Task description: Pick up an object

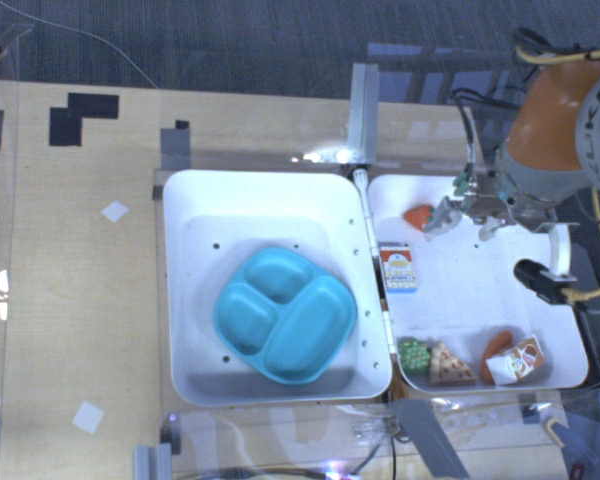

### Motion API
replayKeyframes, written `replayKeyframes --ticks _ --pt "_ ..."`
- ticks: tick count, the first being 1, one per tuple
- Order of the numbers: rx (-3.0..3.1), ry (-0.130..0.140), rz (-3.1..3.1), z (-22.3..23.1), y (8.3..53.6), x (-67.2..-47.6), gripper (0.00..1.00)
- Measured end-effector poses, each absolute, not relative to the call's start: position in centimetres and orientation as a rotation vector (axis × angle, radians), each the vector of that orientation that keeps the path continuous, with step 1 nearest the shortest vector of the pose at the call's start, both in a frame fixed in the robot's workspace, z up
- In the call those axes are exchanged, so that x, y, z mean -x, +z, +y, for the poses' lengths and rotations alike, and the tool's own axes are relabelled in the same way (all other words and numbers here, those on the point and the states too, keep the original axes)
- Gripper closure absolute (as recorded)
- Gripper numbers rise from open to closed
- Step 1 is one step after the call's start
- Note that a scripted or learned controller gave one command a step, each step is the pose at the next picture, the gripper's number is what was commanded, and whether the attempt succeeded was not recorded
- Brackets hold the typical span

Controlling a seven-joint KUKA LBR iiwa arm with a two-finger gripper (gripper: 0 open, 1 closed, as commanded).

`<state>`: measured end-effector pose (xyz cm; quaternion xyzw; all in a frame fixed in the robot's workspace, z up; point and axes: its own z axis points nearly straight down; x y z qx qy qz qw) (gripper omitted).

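Observation:
In the right bin [480,298] lie several small objects: an orange-red piece [417,216] near the back left, a small carton with a red and white label [398,268] by the left wall, a green bumpy item [413,354], a tan wedge [446,366], an orange piece [499,343] and a white and red packet [515,362] along the front. My gripper [465,220] hangs over the back of this bin, just right of the orange-red piece, its two fingers spread apart with nothing between them.
The left bin [190,268] holds a blue divided plate [284,314]. A metal post [363,108] stands behind the divider between the bins. The arm's grey body and cables [560,168] overhang the right bin's back right corner.

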<state>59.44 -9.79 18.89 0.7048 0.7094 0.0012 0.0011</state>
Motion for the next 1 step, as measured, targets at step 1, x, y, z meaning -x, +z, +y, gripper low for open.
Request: replayKeyframes --ticks 1 --pt "-2.458 0.008 1.949 -8.42 8.75 -63.64 0.00"
